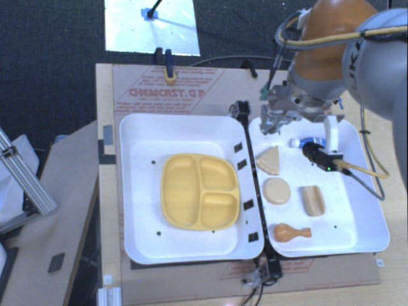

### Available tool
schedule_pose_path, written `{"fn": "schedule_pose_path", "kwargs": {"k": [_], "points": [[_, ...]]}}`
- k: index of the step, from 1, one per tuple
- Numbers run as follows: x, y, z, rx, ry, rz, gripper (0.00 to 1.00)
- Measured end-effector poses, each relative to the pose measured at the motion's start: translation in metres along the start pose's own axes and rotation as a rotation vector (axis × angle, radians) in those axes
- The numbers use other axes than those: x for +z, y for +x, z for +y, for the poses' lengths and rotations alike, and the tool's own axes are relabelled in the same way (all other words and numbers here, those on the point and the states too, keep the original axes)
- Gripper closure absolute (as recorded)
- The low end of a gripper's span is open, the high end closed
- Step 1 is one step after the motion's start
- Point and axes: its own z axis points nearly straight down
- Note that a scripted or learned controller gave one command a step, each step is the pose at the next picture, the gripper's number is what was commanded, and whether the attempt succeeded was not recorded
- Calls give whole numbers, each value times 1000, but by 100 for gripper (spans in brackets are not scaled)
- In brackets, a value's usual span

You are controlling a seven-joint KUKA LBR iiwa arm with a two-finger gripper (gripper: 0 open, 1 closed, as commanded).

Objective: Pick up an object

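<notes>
My gripper (270,127) hangs over the far left part of the right bin (366,231), just above and behind a tan wedge-shaped piece (269,160). Nothing shows between its fingers. Below the wedge lies a round pale cookie (277,190). A tan bread-like block (312,200) lies to the right of the cookie. An orange drumstick-shaped toy (291,233) rests near the bin's front. A small blue and white object (308,142) lies at the back, partly hidden by the arm.
The left bin (137,139) holds a yellow divided plate (199,191). A black divider strip (250,174) runs between the two bins. The grey arm with its orange band (335,24) covers the right bin's far right corner.
</notes>
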Motion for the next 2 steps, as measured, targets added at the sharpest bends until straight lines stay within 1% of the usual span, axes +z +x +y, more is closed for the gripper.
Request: {"fn": "schedule_pose_path", "kwargs": {"k": [1,2], "points": [[18,38,-20,0,0,0,100],[17,84,-46,0,1,1,100]]}}
